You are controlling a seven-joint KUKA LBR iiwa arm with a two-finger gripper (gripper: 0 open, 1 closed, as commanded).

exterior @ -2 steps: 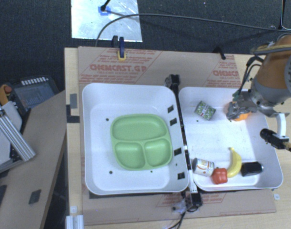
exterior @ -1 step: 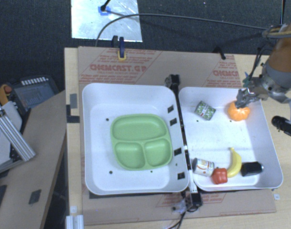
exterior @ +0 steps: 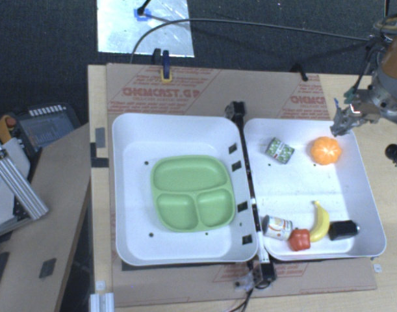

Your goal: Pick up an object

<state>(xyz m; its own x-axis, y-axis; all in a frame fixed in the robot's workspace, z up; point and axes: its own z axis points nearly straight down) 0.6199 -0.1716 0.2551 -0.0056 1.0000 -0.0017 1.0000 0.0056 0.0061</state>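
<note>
Board printed "CHEMCAST"; gripper above orange.

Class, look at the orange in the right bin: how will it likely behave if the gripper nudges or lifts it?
The orange looks round, so it would probably roll if nudged. It sits apart from the other items on the flat bin floor, so nothing would stop it early. Its curved skin may slip between narrow jaws.

orange, banana, green tray
</note>
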